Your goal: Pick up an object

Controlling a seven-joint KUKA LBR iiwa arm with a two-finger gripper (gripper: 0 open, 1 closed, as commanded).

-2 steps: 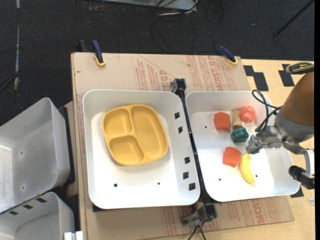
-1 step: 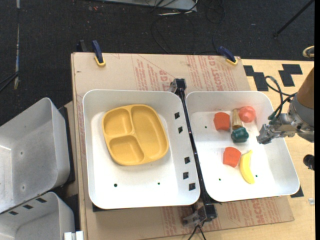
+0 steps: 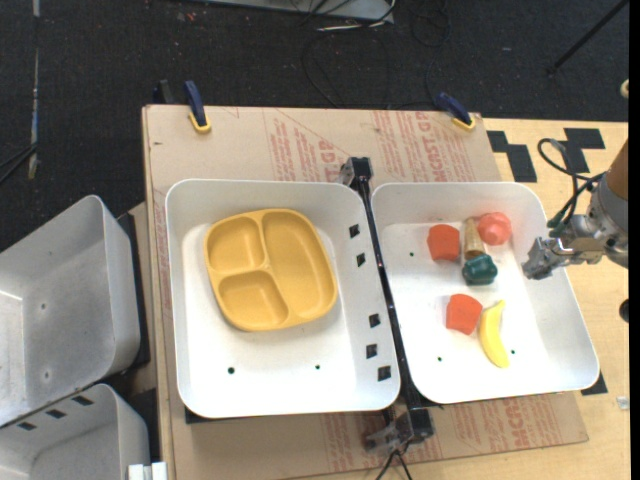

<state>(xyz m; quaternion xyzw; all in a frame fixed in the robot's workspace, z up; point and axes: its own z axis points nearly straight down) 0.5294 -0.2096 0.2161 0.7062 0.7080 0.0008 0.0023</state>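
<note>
Gripper (image 3: 540,259) sits at the right bin's (image 3: 560,368) right rim; finger state cannot be told. Inside that bin: banana (image 3: 494,335), two red blocks (image 3: 463,313), teal piece (image 3: 480,268). Left bin holds yellow tray (image 3: 270,268).

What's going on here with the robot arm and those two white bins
A robot arm reaches in from the right, and its gripper sits at the right edge of the right bin, with nothing visibly held. That bin contains a banana, two orange-red blocks, a pink piece, a tan cylinder and a small teal object. The left bin holds a yellow divided plate. Nothing has been picked up at this moment.
</note>
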